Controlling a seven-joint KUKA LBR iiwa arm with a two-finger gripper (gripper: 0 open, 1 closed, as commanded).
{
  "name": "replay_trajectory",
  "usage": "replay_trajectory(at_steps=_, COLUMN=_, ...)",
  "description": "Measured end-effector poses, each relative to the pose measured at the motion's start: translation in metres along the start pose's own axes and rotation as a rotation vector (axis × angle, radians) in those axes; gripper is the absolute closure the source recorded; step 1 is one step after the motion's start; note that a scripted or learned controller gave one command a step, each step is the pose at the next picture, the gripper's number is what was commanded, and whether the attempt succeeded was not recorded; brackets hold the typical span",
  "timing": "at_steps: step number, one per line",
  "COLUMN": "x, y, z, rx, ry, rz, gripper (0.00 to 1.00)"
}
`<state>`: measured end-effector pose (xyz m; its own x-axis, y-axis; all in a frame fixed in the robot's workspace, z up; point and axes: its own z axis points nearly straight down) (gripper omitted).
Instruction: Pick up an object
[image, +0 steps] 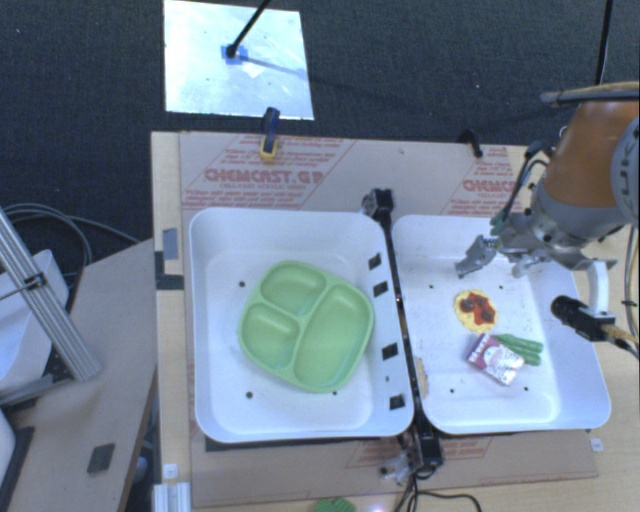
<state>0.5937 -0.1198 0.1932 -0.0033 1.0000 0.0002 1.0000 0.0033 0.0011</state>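
The end effector (478, 256) hangs over the upper part of the right bin (575, 405), above and just left of the small pizza toy (475, 309); whether it is released or clenched cannot be told, and nothing is seen between its parts. The pizza toy lies near the middle of that bin. Below and right of the pizza toy sit a silver-and-red packet (494, 358) and a green pea pod (520, 347), touching each other. Right of the pizza toy, a black cylinder on the arm juts over the bin's right wall. Left of the pizza toy the bin floor is bare up to the black-clipped divider between the bins. Beyond it, the left bin (215, 240) holds a green divided plate (305, 325). Both bins rest on the tabletop (300, 165).
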Motion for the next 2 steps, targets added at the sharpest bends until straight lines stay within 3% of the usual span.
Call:
replay_trajectory(at_steps=1, x=-0.024, y=-0.035, z=0.114, rx=0.004, ry=0.0, rz=0.005, gripper=0.0)
replay_trajectory(at_steps=2, x=-0.077, y=0.065, z=0.106, rx=-0.011, ry=-0.006, rz=-0.001, gripper=0.0)
